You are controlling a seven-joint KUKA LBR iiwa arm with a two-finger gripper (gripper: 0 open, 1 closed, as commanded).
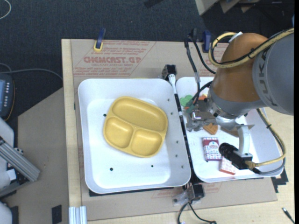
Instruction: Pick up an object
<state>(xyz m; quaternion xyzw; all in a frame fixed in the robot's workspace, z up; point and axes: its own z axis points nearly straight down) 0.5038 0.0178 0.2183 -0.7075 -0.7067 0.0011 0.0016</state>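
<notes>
Nearest, low in the right white bin (259, 134), a flat red-and-white packet (227, 168) lies partly hidden. Just past it sits a small red-and-white cardboard box (211, 149), then a flat tan-orange piece (211, 128). The gripper (195, 118) hangs over that bin's left side, close beside the orange piece (apart or together: can't tell, the wrist blocks it). A green crumpled item (187, 100) lies just beyond. The left white bin (93, 157) holds a yellow three-compartment plastic plate (135, 126), roughly centred. A printed cardboard sheet (117, 57) lies farthest.
</notes>
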